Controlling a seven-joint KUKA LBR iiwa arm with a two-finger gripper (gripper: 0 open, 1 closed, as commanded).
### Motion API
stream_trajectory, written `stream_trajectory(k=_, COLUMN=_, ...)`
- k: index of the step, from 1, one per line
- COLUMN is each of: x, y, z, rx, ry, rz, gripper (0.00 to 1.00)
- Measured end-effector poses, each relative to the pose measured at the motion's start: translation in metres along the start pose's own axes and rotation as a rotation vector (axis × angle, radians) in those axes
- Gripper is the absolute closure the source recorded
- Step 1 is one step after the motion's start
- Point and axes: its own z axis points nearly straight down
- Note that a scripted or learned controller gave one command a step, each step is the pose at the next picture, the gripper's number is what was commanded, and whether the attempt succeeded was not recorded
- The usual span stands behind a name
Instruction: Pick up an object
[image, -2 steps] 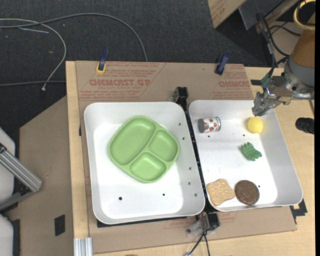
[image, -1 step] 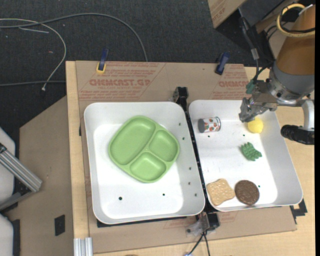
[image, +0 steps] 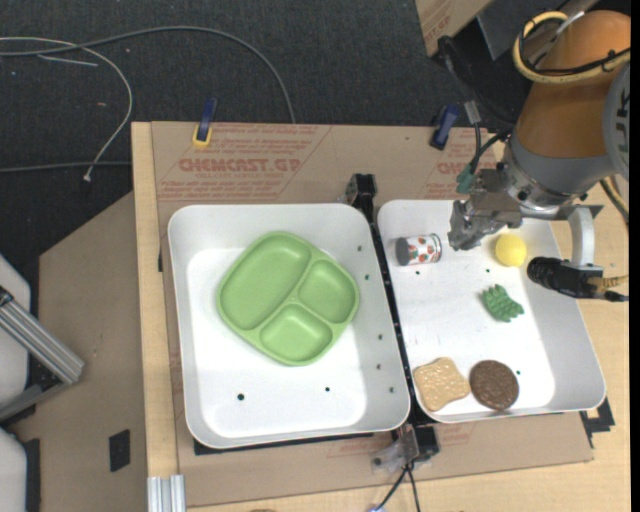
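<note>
The right bin holds a small can with a red and white label lying on its side near the far left corner. A yellow ball rests at the far right, and a green leafy piece lies below it. A tan cracker and a brown round cookie sit at the near edge. My gripper hangs over the far part of this bin, between the can and the yellow ball, close to both. Nothing shows between its fingers.
The left bin carries a green divided plate near its middle. A black divider runs between the two bins. Blue clamps sit on the far edge of the cardboard base. Bare white floor lies in the middle of the right bin.
</note>
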Motion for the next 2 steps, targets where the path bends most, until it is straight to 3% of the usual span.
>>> stream_trajectory(k=2, x=0.103, y=-0.026, z=0.021, rx=0.003, ry=0.0, rz=-0.001, gripper=1.0)
